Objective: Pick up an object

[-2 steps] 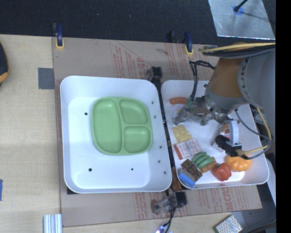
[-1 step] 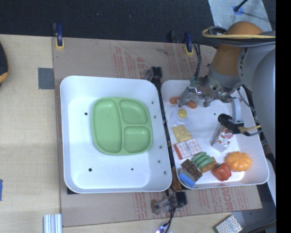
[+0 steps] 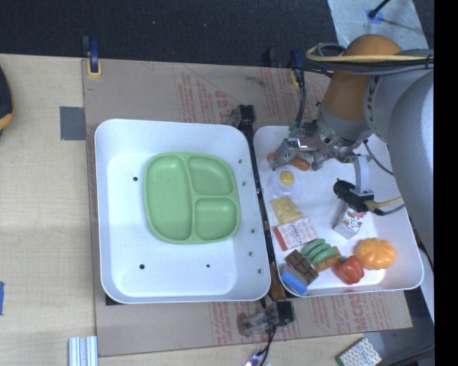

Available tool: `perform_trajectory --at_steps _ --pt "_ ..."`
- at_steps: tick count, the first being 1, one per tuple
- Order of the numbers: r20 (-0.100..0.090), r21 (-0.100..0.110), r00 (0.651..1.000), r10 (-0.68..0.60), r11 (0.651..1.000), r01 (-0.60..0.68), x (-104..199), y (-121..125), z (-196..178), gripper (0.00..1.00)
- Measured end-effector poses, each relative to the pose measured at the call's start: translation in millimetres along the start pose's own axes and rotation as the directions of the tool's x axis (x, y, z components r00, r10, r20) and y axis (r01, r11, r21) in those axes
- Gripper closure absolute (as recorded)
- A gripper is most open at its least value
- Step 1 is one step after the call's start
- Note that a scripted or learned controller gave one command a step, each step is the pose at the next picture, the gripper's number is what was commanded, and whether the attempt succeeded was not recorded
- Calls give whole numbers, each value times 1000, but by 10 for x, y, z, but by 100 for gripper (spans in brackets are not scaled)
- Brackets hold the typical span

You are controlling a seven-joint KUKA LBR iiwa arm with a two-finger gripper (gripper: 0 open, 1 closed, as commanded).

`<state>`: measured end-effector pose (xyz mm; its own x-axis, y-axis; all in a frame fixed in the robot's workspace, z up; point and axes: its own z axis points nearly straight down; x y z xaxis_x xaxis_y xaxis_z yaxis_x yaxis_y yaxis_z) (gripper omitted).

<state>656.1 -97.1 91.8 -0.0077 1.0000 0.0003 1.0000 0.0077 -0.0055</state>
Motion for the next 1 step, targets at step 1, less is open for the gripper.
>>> perform_trajectory --at_steps 1 --pt "1 -3 1000 5 1000 -5 -94 2 -3 0"
